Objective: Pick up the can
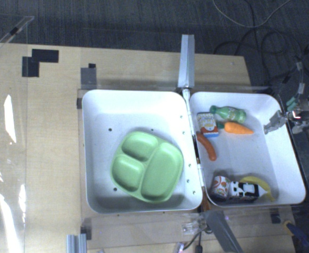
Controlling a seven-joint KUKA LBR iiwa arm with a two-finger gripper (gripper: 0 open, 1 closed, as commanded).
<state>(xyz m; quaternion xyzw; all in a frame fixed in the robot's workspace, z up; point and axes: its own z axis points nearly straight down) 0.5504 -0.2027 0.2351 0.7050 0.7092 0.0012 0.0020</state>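
Observation:
The can (220,186), white with red and orange print, lies on its side in the near left corner of the right bin (272,157). It touches a black-and-white object (243,192) on its right. My gripper (278,119) hangs at the bin's far right rim, well away from the can and above bare bin floor. I see nothing held in it.
The right bin also holds a green bottle (227,112), a carrot (238,129), a small carton (207,124), a red sausage (207,146) and a banana (260,186). The left bin (99,120) holds a green divided plate (147,165). A metal rail (186,62) stands between the bins.

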